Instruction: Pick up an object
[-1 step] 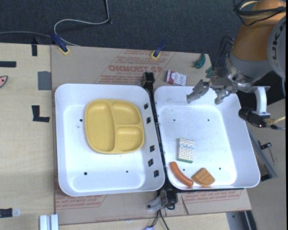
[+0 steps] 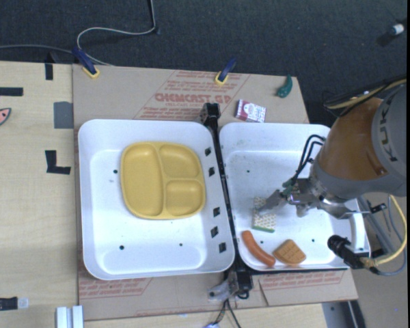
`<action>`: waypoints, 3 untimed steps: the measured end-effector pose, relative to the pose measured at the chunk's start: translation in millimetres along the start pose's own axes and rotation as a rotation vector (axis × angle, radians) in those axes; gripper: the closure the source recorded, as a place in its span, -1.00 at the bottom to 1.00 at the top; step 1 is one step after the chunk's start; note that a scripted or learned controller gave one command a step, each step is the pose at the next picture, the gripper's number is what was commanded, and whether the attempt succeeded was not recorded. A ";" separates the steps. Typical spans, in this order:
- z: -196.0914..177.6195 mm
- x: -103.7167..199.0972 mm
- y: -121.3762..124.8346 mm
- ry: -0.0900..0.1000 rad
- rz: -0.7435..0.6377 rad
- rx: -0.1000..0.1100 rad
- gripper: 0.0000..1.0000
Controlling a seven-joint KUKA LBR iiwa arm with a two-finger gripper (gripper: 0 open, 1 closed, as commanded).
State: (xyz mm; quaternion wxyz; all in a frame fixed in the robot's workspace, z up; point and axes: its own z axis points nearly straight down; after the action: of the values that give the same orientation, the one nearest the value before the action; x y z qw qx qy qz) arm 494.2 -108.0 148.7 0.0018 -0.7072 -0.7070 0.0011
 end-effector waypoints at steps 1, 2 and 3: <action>62.8 2.6 23.6 -0.001 0.000 -0.005 -1.00; 62.3 14.3 66.9 -0.002 -0.002 -0.010 -1.00; 62.2 12.9 51.1 -0.003 -0.001 -0.010 -1.00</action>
State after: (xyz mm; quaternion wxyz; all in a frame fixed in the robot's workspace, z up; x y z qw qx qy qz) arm 545.0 -95.1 86.3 -0.0026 -0.7067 -0.7075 -0.0011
